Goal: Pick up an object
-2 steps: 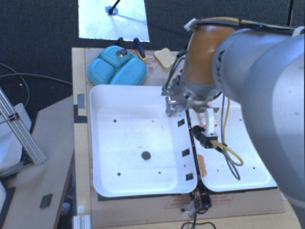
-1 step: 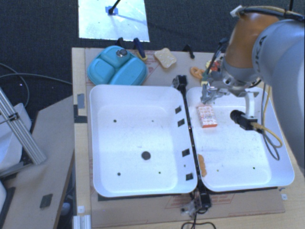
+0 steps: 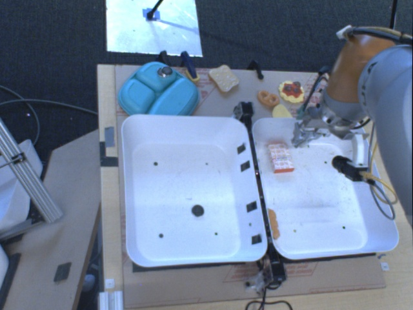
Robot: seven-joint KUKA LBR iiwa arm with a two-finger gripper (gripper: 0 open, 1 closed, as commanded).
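White bins, grey arm — nothing lifted yet.

The gripper (image 3: 303, 136) hangs over the far edge of the right bin (image 3: 361, 237), and I cannot tell how its claw stands. The pink-and-white packet (image 3: 281, 157) lies flat on that bin's floor near its far left corner, just beside the gripper but not held. Grasp and lift both look still to do — the left bin (image 3: 148, 237) carries only a small dark disc (image 3: 197, 210).

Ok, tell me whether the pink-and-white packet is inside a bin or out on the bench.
Inside. The pink-and-white packet lies flat on the floor of the right bin, near the divider, apart from the gripper.
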